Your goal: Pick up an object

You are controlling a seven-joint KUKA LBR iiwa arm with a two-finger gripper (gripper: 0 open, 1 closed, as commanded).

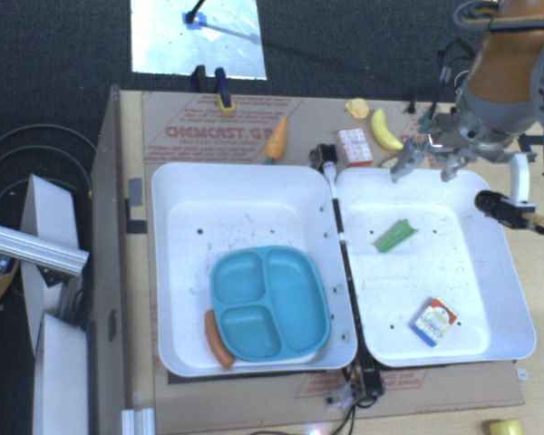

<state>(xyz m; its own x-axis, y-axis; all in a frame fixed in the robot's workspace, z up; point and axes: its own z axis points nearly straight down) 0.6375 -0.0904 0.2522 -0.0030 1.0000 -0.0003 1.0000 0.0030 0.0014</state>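
The gripper (428, 163) hangs over the far rim of the right bin (503, 333), at about 12 o'clock of that bin. Its two fingers stand spread apart, one near the bin's rear left, the other toward the centre of the rear edge, with nothing between them. It is wide and empty.

Candidate objects in the right bin: a green block (394, 236) lying tilted at roughly 11 o'clock from bin centre, and a small packet (433, 321) at about 5 o'clock, near the front. The two are well apart. The green block is the nearer to the gripper, below and slightly left of it.

The left bin (177, 243) holds a blue tray (268, 301) with a sausage (218, 338) just beside it at 7 o'clock. On the board behind the bins lie a carrot (276, 138), a small box (354, 146) and a banana (384, 130), outside either bin.

Judgement: the task is at the approach step; no grasp has been made. The next move calls for travel toward 6 o'clock over a chosen object, most readily the green block, then wrist rotation so the fingers straddle its narrow width, then descent. The block lies flat, so the fingers must reach nearly to the bin floor.
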